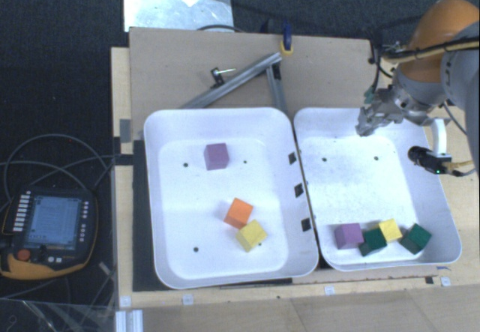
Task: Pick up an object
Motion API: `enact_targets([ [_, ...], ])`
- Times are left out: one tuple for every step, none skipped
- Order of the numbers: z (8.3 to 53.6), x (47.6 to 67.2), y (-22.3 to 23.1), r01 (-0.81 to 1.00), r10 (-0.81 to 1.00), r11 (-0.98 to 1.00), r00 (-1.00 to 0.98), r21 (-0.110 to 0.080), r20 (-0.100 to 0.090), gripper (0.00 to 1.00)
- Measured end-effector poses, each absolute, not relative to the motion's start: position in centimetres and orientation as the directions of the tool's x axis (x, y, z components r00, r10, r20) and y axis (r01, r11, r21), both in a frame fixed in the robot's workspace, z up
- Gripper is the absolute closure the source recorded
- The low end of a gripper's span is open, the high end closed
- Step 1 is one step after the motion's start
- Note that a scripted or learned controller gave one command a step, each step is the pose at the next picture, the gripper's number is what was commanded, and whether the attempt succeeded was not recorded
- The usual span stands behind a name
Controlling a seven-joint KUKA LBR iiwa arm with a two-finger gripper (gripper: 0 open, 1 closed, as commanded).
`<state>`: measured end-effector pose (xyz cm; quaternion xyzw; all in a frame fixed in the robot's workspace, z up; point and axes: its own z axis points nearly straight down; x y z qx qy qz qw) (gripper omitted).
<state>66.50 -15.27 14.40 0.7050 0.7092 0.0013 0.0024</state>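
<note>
We are seeing the pickable things all lying loose near the front: in the right white plastic bin [448, 237] a small purple cube [348, 234], two dark green cubes [372, 241] and [415, 237] and a small yellow cube [390, 229] are crowding the near wall, while the left white plastic bin [157, 248] is holding a yellow cube [252, 235] touching an orange cube [238, 212], with a second purple cube [216, 156] farther back. The grey two-finger gripper [366, 125] is hanging over the far edge of the right bin, well apart from every cube, and we cannot tell how its jaws are standing. We are judging that nothing is picked yet, so choosing, reaching, grasping and lifting are all remaining.
</note>
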Motion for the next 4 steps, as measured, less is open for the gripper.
enact_targets([
  [21.0, 67.1, -15.2, 1.0, 1.0, 0.005, -0.005, 0.01, -0.002, 1.0],
  [25.6, 67.8, -15.0, 1.0, 1.0, 0.006, -0.006, 0.009, -0.002, 1.0],
  [28.8, 67.9, -15.0, 1.0, 1.0, 0.005, -0.005, 0.007, -0.001, 1.0],
  [29.1, 67.1, -9.8, 1.0, 1.0, 0.01, -0.01, 0.002, 0.001, 1.0],
])
